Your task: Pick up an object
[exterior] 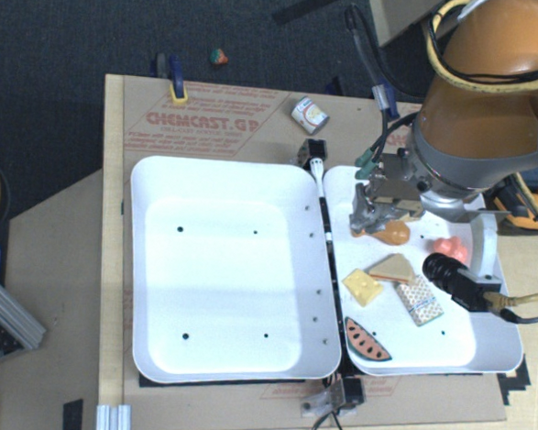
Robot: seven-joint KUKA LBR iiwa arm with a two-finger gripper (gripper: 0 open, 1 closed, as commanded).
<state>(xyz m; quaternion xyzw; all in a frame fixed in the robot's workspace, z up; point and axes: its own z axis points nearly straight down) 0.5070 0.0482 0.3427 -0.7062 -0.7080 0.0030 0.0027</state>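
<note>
- Orange piece: a small rounded amber lump lying in the right bin, in the far part of it, not far from the rim that meets the left bin.
- The arm comes in from the right, and its jaws hang over the left end of the orange piece. From where I stand I cannot tell whether they touch it.
- Whether the jaws are released or clenched I cannot tell either; the metal tips blur together against the piece.
- Pink piece: to the right of the orange one, apart from it and partly behind the robot's hardware.
- Tan wedge: nearer the front than the orange piece, lying flat.
- Yellow block: just beside the wedge's left corner, close to the rim between the bins.
- Checkered packet: just right of the wedge, lying at a slant.
- Watermelon slice: at the front left corner of the right bin, well apart from the orange piece.
- The left bin is white, with four small dark dots on its floor.
- Both bins sit on the surface, a tan board with red lettering at its far edge.
- Small box: on the board beyond the bins.
- Blue and yellow clamp: at the board's far left edge.
</note>
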